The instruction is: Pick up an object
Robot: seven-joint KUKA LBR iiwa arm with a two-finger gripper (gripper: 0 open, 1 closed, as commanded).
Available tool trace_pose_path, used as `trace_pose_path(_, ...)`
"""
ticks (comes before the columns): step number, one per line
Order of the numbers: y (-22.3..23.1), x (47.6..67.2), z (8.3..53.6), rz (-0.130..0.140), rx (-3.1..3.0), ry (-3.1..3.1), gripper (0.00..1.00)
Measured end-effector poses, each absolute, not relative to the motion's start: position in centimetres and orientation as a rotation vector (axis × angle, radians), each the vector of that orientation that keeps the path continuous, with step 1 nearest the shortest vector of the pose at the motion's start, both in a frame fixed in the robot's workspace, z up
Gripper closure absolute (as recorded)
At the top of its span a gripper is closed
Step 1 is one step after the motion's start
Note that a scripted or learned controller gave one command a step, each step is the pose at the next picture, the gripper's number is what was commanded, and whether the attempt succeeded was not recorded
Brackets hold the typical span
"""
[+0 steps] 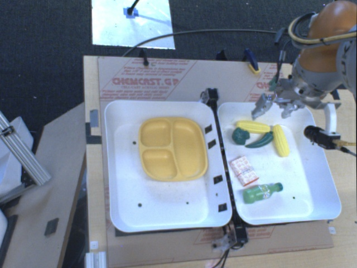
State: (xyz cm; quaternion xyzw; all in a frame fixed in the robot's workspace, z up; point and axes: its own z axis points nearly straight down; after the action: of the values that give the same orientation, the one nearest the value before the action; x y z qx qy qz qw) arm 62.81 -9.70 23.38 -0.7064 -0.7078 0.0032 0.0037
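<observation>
Upper right of frame, the grey two-finger gripper [274, 109] is hovering w/ jaws spread apart, gripping nothing, just above the right shallow white bin [321, 183]. Below it are lying two yellow corn cobs [252, 127] [280, 140], a green pepper [260, 140], a red-white box [244, 170] & a green bottle [262, 191]. Yellow divided plastic tray [172, 148] is sitting in the left bin [124, 166]
</observation>
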Motion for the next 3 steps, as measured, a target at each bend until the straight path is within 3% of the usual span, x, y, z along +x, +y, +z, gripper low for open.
trace_pose_path(1,-9.7,63.0,24.1,-0.001,-2.219,-2.227,0.00)
trace_pose_path(3,-8.6,63.7,15.2,0.002,-2.214,-2.228,0.00)
